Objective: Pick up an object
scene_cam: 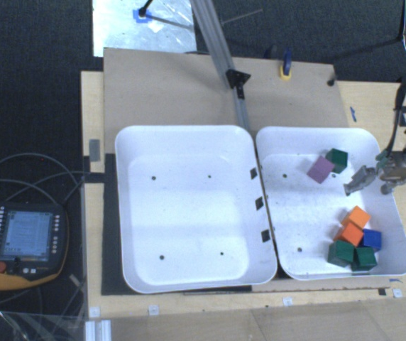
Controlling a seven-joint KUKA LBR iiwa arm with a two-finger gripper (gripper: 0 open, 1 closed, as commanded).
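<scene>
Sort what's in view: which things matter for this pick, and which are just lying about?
For the pick: end effector; purple block; green block; orange, blue and green block cluster; right white bin.
Lying about: left white bin; teach pendant; yellow clamp.

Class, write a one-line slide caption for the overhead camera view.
Gripper poised over the right bin, between a purple block and a corner cluster of orange, blue and green blocks.

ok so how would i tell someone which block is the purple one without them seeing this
Look in the right-hand white bin, at its far end away from the pile of blocks in the near right corner. Two blocks sit together there: the purple block is the paler, flatter-looking one on the left, touching a dark green block.
</scene>
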